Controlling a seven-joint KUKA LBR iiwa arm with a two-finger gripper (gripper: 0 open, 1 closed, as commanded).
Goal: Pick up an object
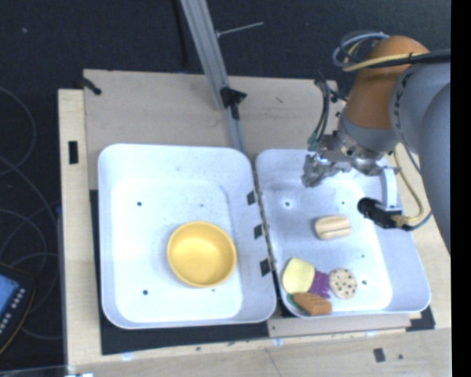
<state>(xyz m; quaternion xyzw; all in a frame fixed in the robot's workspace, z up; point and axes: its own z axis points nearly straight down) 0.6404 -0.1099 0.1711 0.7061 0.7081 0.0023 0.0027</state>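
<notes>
Over the right bin (392,277), the arm (377,93) reaches in from the right, and I read its gripper (314,169) as hanging above the bin's far left part; whether the jaws are open or closed I cannot tell, and nothing shows between them. Nearest candidate: a tan roll-shaped piece (332,227), lying alone on the bin floor, near the gripper but apart from it. I judge it light, probably hollow toy food, stiff and somewhat slick; I would take it across its short width, at mid-length. Near corner of the same bin: a yellow piece (297,274), a purple piece (321,282), a speckled round cookie (342,283) and an orange-brown piece (312,304), touching or overlapping, so harder to single out. Left bin (118,171): a yellow bowl (201,254), upright, light, graspable only by its rim. Hard to make out: the purple piece's outline, partly covered by its neighbours, and a small black part (374,210) beside the wrist.
</notes>
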